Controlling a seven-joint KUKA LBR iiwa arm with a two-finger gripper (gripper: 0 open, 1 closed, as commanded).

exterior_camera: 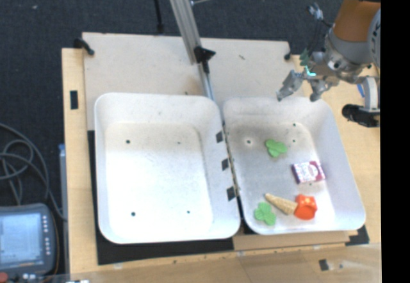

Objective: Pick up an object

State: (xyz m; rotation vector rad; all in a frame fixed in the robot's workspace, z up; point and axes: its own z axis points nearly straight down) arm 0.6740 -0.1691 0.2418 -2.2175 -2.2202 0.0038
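Over the right bin, the gripper should drop straight down on one toy, and the green piece looks easiest because it lies alone, while the pink box, cone and orange toy sit closer together. Up at the bin's far edge the arm hangs from the right, its two fingers spread apart and holding nothing.

I've got the gripper above the far edge of the right bin, fingers spread, nothing between them. In that bin: green piece near the middle, purple box to its right & nearer, cone touching an orange piece at the near side, 2nd green piece just beside the cone tip. Left bin sits alongside, edges touching. Pole rises btw the bins at the back.
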